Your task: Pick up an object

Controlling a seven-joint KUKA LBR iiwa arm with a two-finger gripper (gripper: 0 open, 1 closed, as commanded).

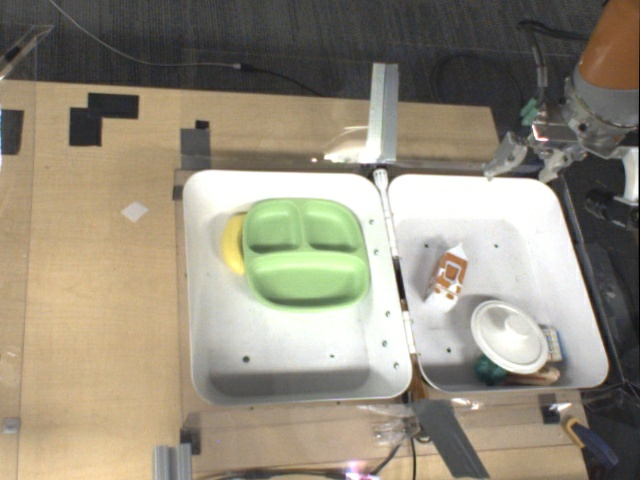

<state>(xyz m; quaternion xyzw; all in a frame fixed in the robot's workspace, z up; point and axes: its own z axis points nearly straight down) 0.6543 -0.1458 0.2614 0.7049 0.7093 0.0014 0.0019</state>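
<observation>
Left bin point(210, 298): white, shallow, on the wooden worktop point(90, 298). Holds a green divided plate point(303, 251), three compartments, lying flat toward the far middle. Yellow item point(232, 244) tucked against the plate's left edge, partly hidden beneath it; kind cannot be told.

Right bin point(500, 208): white, shallow, touching the left bin along a shared middle rim. Holds a small orange-and-white packet point(447, 274) near the centre, tilted. White round bowl point(508, 334), upside down, in the near right corner. Dark green item point(489, 370) just beside the bowl's near left edge. Tan and blue bits peeking out at the bowl's near right side, too hidden to identify.

Arm point(612, 53): grey with orange band, at the far right, above the right bin's far right corner. Claw point(533, 153) over the bin's far rim, well apart from every item, nothing between its fingers; how far open cannot be told.
</observation>
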